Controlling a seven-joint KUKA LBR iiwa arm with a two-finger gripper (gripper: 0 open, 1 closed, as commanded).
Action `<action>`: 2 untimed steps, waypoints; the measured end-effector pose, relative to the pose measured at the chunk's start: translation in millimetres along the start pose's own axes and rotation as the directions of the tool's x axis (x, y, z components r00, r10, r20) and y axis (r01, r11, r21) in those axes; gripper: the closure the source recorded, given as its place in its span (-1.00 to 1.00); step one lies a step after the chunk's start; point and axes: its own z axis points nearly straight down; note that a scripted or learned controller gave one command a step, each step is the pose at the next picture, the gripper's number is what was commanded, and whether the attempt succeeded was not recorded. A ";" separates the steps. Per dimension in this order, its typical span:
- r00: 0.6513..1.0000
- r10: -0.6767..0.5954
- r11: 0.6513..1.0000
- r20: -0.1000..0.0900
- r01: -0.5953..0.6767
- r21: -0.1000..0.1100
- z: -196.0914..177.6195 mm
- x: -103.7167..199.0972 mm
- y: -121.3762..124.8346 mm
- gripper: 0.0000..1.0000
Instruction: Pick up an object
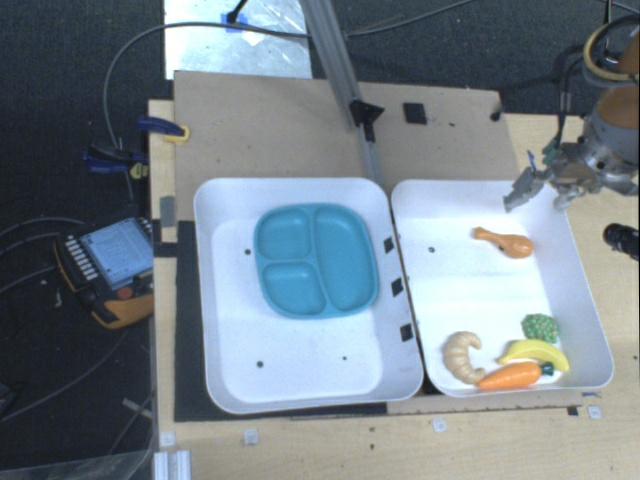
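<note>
In the right bin (440, 298) lie several toy foods. An orange drumstick (505, 241) rests near the far right side. A tan croissant (463, 355), an orange carrot (510, 375), a yellow banana (537, 353) and a green broccoli (540, 326) crowd the near right corner. My gripper (541, 195) hangs over the bin's far right edge, above and slightly right of the drumstick. It is open with nothing between its fingers.
The left bin (225, 348) holds a blue divided plate (315, 260). A grey pole (335, 48) slants across the back of the bench. Clamps (150, 128) and a handheld device (110, 268) lie off the left side.
</note>
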 end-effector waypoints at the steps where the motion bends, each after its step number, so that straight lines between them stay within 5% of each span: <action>1: 1.000 0.000 1.000 0.000 0.000 0.000 46.9 -4.7 -7.7 -1.00; 2: 1.000 0.000 1.000 0.000 0.000 -0.001 99.8 -10.4 -15.9 -1.00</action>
